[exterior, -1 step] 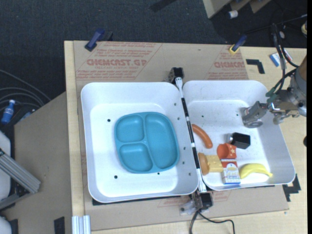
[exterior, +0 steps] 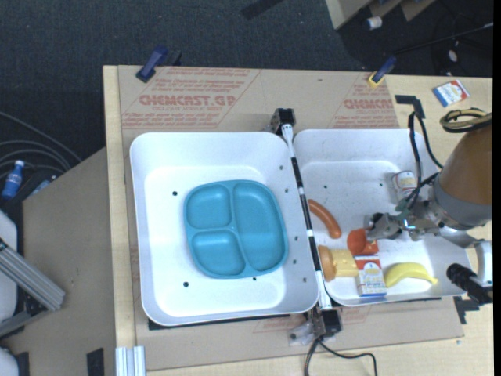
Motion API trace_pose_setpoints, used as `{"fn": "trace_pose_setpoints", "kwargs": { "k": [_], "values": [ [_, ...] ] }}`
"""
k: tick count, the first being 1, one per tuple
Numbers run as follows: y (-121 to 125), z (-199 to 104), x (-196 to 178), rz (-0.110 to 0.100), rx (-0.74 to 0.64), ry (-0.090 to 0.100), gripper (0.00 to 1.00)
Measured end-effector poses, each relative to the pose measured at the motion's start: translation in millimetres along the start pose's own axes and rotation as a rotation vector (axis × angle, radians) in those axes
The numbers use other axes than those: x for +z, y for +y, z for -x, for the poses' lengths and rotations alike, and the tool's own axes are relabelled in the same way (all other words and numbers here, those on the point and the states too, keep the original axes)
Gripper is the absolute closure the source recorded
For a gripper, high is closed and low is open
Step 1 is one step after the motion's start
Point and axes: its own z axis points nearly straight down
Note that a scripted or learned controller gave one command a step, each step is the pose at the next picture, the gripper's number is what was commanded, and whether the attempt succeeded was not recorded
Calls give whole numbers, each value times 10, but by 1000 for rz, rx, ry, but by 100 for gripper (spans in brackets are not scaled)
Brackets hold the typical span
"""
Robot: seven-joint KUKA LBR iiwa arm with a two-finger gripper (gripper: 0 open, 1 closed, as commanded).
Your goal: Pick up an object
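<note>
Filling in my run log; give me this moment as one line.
arm: over right bin | gripper: at red object | grasp: unclear | left bin: blue divided plate

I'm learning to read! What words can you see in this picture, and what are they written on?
"CHEMCAST GP", red print on the brown board behind the left bin.
The same red print starts behind the right bin, but it is cut off and blurry.
The small carton in the right bin has print too tiny to read.
The blue and white card is also too tiny.

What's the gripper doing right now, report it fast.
Gripper: over the right bin, just above the red object; open, shut or holding cannot be told.
</note>
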Motion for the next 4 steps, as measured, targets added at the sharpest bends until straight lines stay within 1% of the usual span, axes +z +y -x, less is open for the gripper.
{"fn": "trace_pose_setpoints", "kwargs": {
  "k": [1,2,3,4],
  "values": [
    [483,-426,160,12,-1,-2,0],
    [502,-436,45,18,-1,-1,100],
    [502,-434,45,18,0,-1,0],
    [1600,-599,209,1,-2,0,0]
  ]
}}
